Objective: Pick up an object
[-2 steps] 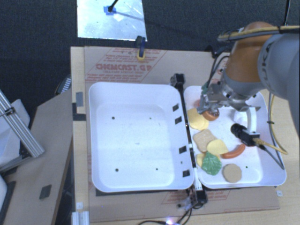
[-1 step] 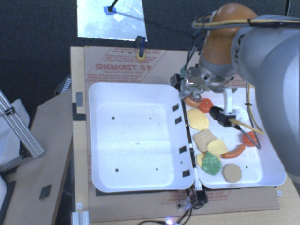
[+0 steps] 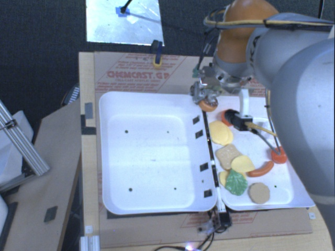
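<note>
My gripper [image 3: 205,98] hangs over the far left corner of the right bin [image 3: 293,195], close to the divider between the bins. A small orange-brown food piece [image 3: 209,106] sits at its fingertips, pinched between them and lifted off the bin floor. Below it in the right bin lie a yellow piece [image 3: 221,133], a tan toast slice [image 3: 227,155], a second yellow piece [image 3: 243,163], a green leafy piece [image 3: 236,183], a round tan biscuit [image 3: 258,193], a red sausage [image 3: 260,169] and a red piece [image 3: 226,116].
The left bin [image 3: 112,140] lies beside the gripper's left. An orange-red piece [image 3: 279,156] rests near the right bin's right wall. Black clips [image 3: 199,134] line the divider. The arm's bulk covers the right bin's far right part.
</note>
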`<action>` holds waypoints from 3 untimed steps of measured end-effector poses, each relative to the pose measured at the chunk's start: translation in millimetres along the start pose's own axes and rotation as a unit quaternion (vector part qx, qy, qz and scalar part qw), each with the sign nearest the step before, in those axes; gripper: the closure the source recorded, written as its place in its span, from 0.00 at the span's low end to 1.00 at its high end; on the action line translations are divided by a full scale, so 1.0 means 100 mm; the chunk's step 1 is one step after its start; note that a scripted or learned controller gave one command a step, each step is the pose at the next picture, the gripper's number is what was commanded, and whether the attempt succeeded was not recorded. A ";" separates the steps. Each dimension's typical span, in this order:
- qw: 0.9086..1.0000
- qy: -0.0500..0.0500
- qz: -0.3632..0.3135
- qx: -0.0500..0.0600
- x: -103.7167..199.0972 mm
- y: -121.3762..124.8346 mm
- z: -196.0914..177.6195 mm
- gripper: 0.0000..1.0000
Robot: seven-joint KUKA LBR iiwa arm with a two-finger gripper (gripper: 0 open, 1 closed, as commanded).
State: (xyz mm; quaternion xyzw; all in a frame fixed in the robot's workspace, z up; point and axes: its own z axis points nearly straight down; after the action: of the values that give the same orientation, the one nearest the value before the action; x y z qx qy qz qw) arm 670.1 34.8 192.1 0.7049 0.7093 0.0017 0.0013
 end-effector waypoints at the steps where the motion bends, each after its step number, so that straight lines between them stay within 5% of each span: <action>1: 1.000 -0.002 0.005 -0.001 -0.75 -0.01 -0.33 1.00; 2: 1.000 0.000 -0.001 0.000 -0.07 -0.01 -0.41 1.00; 3: 1.000 0.000 0.000 0.002 0.07 -0.01 -0.17 1.00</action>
State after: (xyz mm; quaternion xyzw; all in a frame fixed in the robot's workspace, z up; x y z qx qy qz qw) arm 668.5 42.2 209.1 0.7051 0.7091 0.0001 0.0002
